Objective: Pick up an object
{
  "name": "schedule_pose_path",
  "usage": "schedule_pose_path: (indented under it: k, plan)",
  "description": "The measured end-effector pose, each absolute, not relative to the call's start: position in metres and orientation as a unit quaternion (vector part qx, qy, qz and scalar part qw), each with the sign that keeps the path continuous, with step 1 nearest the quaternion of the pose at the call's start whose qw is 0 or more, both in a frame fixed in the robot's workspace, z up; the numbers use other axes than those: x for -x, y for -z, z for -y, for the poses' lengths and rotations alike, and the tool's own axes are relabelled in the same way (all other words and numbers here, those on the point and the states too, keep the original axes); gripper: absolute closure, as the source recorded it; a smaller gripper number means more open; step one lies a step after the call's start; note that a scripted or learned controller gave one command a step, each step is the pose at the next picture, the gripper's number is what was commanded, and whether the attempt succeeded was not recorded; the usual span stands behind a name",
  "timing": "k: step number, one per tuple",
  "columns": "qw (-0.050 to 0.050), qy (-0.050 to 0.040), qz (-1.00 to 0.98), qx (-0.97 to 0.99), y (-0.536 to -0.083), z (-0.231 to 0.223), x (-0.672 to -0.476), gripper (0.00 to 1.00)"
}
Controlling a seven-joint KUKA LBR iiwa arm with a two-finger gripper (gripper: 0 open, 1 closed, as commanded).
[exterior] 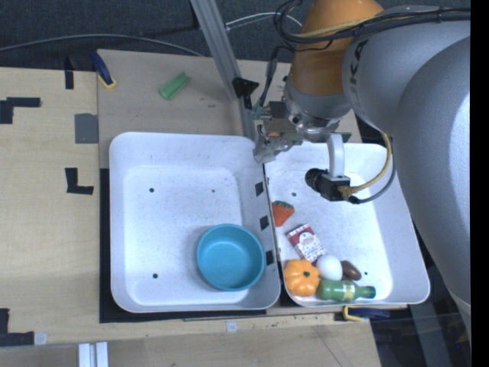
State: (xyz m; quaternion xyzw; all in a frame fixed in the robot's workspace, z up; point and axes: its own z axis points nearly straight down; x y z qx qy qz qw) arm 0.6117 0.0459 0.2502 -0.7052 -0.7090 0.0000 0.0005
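My gripper (265, 147) hangs over the far end of the ridge between the two bins, at the right bin's (386, 205) back left corner. It is too small and cluttered to read. Nothing shows under it. In the right bin lie a red strawberry-like toy (282, 212), a red and white packet (306, 243), an orange pumpkin (301, 277), a white egg (330, 267), a brown piece (351, 269) and a green bottle (345, 290) on its side. All sit well in front of the gripper. A blue bowl (229, 257) rests in the left bin (153, 174).
A slanted metal post (216, 44) rises just left of the gripper. A green block (174, 86) and a blue and yellow clamp (104, 69) lie on the bench behind the left bin. The arm's black cable fitting (327, 183) hangs over the right bin.
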Motion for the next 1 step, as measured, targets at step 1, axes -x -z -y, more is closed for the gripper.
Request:
schedule_pose_path:
  k: [1]
  plan:
    - [0.001, 0.0, 0.709, 0.705, -0.2463, -0.0971, -0.6302, 1.0]
